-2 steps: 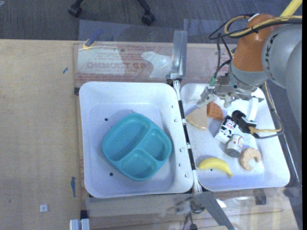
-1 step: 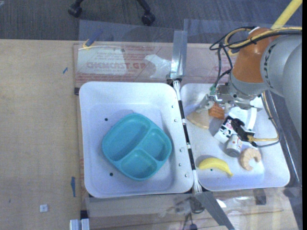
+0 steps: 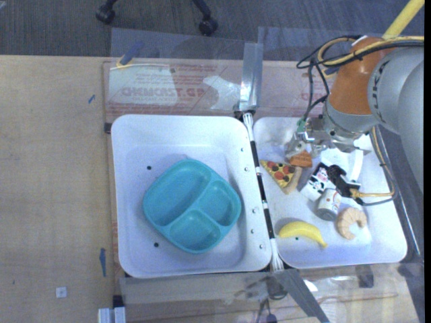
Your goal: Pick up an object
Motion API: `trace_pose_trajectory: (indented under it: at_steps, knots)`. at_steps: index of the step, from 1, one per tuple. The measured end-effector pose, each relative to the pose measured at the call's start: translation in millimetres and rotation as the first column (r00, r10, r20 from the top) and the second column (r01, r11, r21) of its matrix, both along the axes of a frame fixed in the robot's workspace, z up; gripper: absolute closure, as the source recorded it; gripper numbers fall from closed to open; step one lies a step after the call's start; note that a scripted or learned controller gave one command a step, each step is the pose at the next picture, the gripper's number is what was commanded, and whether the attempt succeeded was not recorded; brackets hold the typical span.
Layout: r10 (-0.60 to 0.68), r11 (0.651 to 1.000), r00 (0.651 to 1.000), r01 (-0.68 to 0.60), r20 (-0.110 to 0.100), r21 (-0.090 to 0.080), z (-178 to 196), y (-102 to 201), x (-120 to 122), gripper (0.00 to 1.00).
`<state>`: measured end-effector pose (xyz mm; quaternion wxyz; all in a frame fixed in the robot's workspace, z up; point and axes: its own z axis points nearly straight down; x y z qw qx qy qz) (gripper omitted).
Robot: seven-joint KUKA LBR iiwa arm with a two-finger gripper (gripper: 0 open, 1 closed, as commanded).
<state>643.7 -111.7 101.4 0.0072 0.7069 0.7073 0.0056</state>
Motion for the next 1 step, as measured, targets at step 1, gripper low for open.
trace_pose_trajectory:
  at_steps: [1]
  knots:
    - [0.003, 1.000, 1.000, -0.003, -0.026, 0.004, 79.9, 42.0, -66.6, 1.00]
